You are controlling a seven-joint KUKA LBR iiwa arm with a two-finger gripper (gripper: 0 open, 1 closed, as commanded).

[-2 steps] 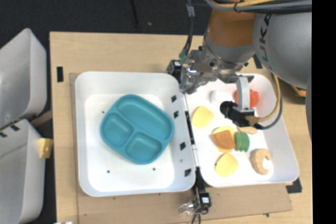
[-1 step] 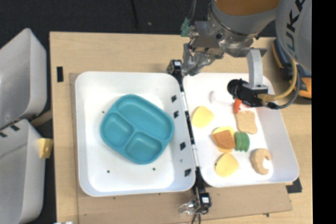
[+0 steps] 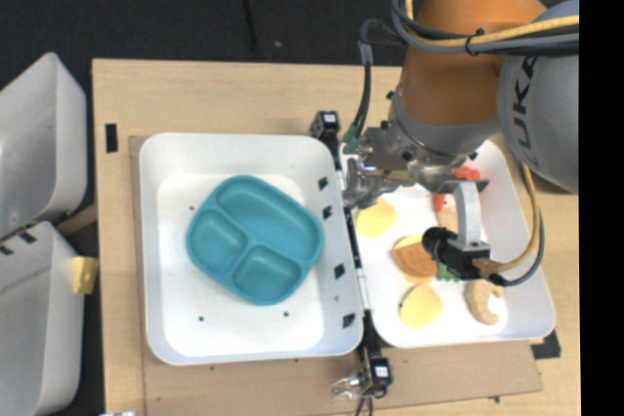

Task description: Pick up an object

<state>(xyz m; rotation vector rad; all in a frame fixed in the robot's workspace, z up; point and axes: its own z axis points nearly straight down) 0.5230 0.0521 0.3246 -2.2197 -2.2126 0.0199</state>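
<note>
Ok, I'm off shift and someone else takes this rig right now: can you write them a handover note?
Gripper: low over the right bin, at its far left corner by the divider. Whether it grips anything cannot be told.
Right bin: yellow piece just below the gripper, orange piece, second yellow piece, beige piece.
Left bin: blue divided plate.
Done: the approach. No pick confirmed.
Left: grasp one object and lift it.

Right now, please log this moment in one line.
gripper: over right bin, left edge | left bin: blue plate | right bin: yellow slices, tan piece | grasp: cannot tell
</note>
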